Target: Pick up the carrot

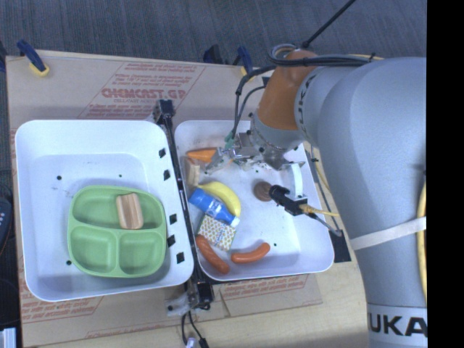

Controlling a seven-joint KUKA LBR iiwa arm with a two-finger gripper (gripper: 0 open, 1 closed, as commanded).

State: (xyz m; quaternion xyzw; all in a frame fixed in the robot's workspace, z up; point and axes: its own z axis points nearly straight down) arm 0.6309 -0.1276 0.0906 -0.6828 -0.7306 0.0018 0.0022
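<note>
Right, carrot (201, 154) lies in the right bin (312, 256), upper-left corner, close to the divider side, orange w/ its thicker end toward the left wall. Gripper (230, 153) sits just beside it on the right, low over the bin floor; whether it's released or clenched can't be told, since the metal parts blur together under the wrist & cables.

Step in hand, as I judge it: lining up on the carrot before the grab. To do it well: centre over the carrot's middle, not the tip, w/ the grip set across its narrow width. Watch the bin wall on the left; little room there, so a pad could catch the rim. A tan block-like item (192, 172) lies just below the carrot & the banana (222, 194) is near, so come down straight, no sideways sweep.

Hard to make out: whether anything touches the carrot yet; the carrot's right end merges w/ the tool. The arm's big grey body covers the bin's right side. Other stuff in that bin: blue bottle (211, 205), two sausages (250, 252). Left bin (43, 267) has a green divided plate (90, 256) w/ a wooden block (130, 211).
</note>
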